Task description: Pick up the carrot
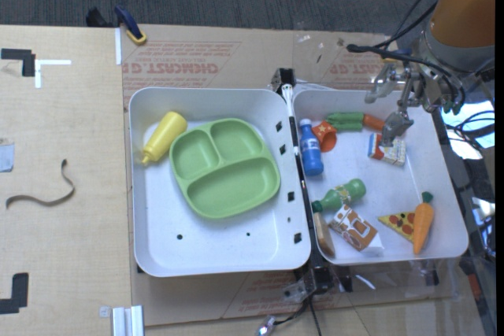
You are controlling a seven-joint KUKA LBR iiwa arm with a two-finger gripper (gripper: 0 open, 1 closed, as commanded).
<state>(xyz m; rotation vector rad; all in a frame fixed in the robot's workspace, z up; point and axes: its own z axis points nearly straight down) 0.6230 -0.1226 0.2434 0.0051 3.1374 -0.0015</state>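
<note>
Orange carrot with green top [423, 224] lying near the right white bin's [441, 252] front right corner beside a pizza-slice toy [400, 223], metal two-finger jaws [396, 124] hanging well behind it, jaw state impossible to tell

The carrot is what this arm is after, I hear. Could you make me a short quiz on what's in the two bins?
1. True or false: the carrot lies in the same bin as the green divided plate.
2. What lies just beside the carrot, on the side toward the other bin? A) a pizza slice B) a blue bottle C) a yellow bottle
3. Fill in: the gripper hangs over the ____ part of the right bin, away from the carrot.

Key
1. False; the carrot is in the right bin, the plate in the left bin.
2. A, the pizza slice.
3. Far (upper in the view); the carrot lies at the near right corner.
</note>
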